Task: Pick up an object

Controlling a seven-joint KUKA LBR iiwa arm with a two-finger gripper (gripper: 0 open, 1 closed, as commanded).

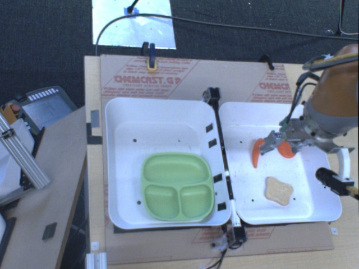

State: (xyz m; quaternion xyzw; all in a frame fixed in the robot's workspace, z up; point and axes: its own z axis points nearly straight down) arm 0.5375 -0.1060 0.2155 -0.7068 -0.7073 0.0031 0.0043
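Tabletop [92, 94], one: pale board carrying two shallow white bins side by side. Left bin [120, 116]: holds a green divided tray [176, 185], three compartments, lying flat toward the near wall. Right bin [247, 122]: holds three loose objects. Item one, an orange curved piece [256, 152], carrot-like, lying on the bin floor left of centre. Item two, a round orange-red piece [287, 150], just beside the first, partly covered by the gripper. Item three, a tan flat piece [279, 190], toast-like, apart from the others toward the near wall. Arm [336, 94]: grey with an orange band, entering from the right, wrist bent down over the right bin's far-right area. Gripper [283, 140]: low over the bin floor, between the two orange pieces and close against both. State of jaws: cannot be told; no object is visibly gripped.
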